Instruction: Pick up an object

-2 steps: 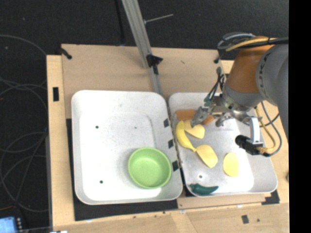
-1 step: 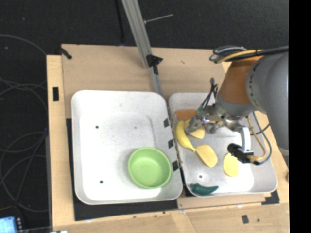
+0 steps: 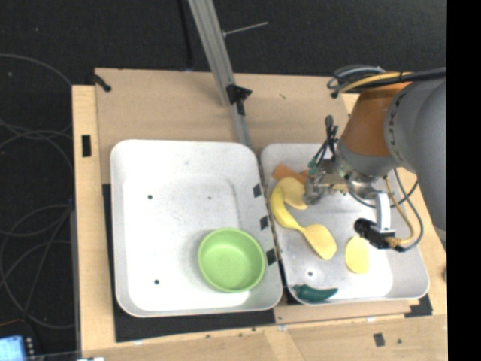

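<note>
Two shallow white bins are seen side by side on a wooden bench, and everything here is placed against the seam (image 3: 269, 216) between them. Left of that seam, one green bowl (image 3: 231, 259) is set upright in the left bin (image 3: 150, 171), in the corner nearest the camera and close to the seam. Just right of the seam, in the right bin (image 3: 406, 277), one banana (image 3: 285, 205) is laid lengthwise, with a small orange piece (image 3: 288, 174) above it at the far end. One pale yellow spoon-shaped piece (image 3: 319, 239) is stretched rightward from the banana's lower end, and one dark green item (image 3: 316, 294) is tucked against the near wall, a little right of the seam. Further right, one round yellow piece (image 3: 358, 256) is set apart from the spoon shape. The gripper (image 3: 312, 190) is lowered at the banana's upper end, right of the seam; its jaws are masked by wrist hardware, so whether they are wide, narrow or clamped cannot be told. At far right the grey arm (image 3: 421, 126) with its orange band is seen.
</note>
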Controlling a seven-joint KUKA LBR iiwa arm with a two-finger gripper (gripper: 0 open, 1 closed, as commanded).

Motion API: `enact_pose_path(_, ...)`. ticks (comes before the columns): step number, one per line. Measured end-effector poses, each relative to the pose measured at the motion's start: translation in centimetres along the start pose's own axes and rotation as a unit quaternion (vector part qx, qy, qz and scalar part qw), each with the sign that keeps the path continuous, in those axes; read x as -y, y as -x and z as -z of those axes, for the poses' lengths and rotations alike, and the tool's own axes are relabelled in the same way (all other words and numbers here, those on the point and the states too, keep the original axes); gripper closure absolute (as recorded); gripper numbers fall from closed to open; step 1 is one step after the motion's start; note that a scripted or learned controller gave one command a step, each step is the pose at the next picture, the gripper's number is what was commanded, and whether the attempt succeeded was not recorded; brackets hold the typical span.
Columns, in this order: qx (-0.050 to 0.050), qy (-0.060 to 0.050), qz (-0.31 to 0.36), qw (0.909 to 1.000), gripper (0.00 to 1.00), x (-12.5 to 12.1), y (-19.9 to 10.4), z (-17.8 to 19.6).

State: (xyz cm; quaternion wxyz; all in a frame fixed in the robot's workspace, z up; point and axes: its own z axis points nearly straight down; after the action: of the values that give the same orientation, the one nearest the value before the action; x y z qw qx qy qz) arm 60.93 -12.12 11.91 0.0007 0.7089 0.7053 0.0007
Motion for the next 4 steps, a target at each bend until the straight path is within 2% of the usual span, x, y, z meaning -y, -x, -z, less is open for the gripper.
enact_pose_path(1, 0.000, 0.003, 0.004, 1.0000, 1.00, -0.7, -0.8, 5.8)
enact_pose_path(2, 0.000, 0.000, 0.005, 1.0000, 1.00, 0.1, -1.2, 10.9)
enact_pose_path(3, 0.000, 0.002, 0.005, 1.0000, 1.00, -0.1, -1.1, 15.6)
enact_pose_path(4, 0.001, -0.001, 0.005, 1.0000, 1.00, 1.4, -5.7, 14.1)
